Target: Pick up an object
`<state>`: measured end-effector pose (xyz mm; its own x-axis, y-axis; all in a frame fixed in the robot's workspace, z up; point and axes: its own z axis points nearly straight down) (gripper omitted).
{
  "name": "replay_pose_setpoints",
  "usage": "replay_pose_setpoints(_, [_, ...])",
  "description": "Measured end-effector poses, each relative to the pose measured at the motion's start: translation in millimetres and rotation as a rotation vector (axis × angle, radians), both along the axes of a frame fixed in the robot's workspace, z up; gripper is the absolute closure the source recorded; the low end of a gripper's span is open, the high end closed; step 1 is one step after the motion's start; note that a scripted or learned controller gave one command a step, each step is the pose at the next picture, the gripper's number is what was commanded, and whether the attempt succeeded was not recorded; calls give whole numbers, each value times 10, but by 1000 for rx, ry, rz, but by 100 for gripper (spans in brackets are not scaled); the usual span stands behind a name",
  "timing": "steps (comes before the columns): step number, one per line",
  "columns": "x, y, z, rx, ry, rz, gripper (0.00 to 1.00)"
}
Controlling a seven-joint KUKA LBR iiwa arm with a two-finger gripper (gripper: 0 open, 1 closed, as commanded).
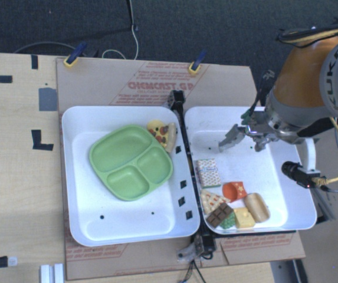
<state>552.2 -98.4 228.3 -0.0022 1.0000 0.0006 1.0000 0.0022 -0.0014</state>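
Our gripper (pixel 235 135) hangs over the upper part of the right bin (pixel 292 208), and we honestly cannot tell from this slanted view whether it is released or clenched; nothing shows in its grasp. Below it the bin floor is bare white. Moving outward, the nearest candidate is a small patterned packet (pixel 208 172) near the divider, then a red piece (pixel 234 190), a waffle-like square (pixel 211 201), a dark chocolate-looking piece (pixel 220 215), a yellow block (pixel 245 217) and a bread-roll shape (pixel 256 207), all crowded in the near corner. Across in the left bin (pixel 77 158) we see a green divided plate (pixel 131 163) with a pizza-like toy (pixel 162 133) just beside its far edge. We judge this the approach step (no pick yet). Next we'd need to drop toward the packet, which sits apart from the cluster.
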Motion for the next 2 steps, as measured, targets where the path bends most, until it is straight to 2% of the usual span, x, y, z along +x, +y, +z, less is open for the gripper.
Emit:
replay_pose_setpoints(1, [66, 35, -797, 0, 7, -1, 0])
replay_pose_setpoints(2, [56, 15, -1396, 5, -9, -2, 0])
